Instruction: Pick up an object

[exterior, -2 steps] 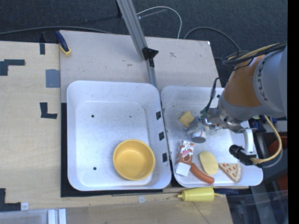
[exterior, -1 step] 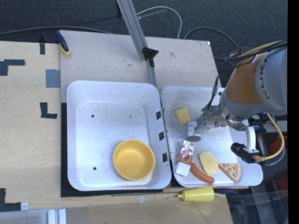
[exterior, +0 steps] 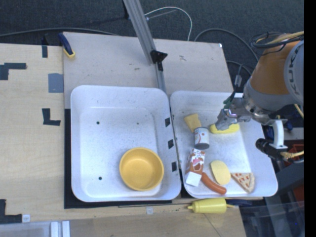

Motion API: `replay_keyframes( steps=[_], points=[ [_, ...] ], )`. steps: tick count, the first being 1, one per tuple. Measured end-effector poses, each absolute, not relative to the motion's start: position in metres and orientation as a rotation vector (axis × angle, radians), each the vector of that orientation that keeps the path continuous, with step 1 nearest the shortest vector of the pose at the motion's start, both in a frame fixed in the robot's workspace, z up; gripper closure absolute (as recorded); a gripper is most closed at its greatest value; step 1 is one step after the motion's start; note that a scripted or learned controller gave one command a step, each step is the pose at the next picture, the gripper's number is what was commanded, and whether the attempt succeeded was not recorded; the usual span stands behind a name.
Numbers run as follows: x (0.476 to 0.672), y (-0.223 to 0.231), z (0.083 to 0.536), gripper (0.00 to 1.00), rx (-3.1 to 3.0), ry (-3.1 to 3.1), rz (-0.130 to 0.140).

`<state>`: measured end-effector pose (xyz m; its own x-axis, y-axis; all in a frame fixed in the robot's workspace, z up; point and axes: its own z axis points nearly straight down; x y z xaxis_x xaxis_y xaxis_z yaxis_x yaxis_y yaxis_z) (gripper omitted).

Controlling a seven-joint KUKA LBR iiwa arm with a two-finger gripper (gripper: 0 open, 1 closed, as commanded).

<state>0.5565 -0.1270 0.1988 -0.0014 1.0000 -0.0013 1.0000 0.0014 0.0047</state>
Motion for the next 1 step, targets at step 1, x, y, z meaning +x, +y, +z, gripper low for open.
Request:
replay_keyframes(
  steps=[1],
  points=[
    [0.5565, -0.1265, 0.2009, 1.00, 2.221, 2.224, -0.001]
  ],
)
